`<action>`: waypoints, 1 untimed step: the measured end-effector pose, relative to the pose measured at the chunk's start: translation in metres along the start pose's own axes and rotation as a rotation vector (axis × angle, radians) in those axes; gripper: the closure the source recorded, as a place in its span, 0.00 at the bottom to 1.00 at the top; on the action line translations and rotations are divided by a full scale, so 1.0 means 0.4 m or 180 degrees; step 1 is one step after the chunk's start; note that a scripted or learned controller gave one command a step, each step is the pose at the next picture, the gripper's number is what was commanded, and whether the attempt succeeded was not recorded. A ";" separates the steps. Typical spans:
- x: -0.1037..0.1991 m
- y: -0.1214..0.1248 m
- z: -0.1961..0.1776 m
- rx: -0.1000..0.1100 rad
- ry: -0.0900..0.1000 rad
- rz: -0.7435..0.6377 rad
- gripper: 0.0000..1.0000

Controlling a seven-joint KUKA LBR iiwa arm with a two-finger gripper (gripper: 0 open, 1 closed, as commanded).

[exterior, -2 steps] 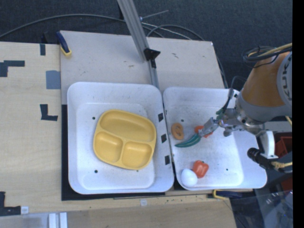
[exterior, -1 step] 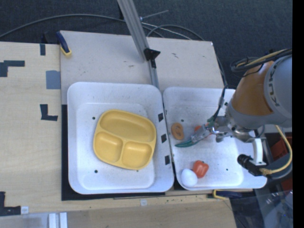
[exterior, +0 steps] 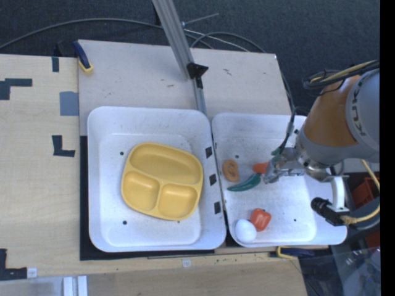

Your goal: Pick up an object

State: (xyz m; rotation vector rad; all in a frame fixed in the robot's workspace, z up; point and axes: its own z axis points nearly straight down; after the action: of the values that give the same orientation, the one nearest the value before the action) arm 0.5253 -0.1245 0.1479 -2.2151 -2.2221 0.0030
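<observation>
My gripper point(exterior: 271, 174) hangs low in the right bin point(exterior: 290, 227), near its middle. Its tip is at the right end of a green chili pepper point(exterior: 245, 182) and just beside a small orange piece point(exterior: 260, 166); whether it touches either is unclear. A brown round piece point(exterior: 231, 170) lies left of the pepper, close to the bin's left wall. Nearer the front edge sit a red pepper point(exterior: 261, 218) and a white egg point(exterior: 245, 230), touching each other.
A yellow divided plate point(exterior: 162, 180) lies in the left bin point(exterior: 105, 165). A grey metal pole point(exterior: 176, 32) slants in from the top to the bins' shared wall. Cables run across the dark floor behind the bench.
</observation>
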 end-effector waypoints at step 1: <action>0.011 0.017 -0.112 -0.0023 -0.0006 0.0004 1.00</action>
State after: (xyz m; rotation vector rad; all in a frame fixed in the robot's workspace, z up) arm 0.5322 -0.1203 0.1925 -2.2209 -2.2254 -0.0030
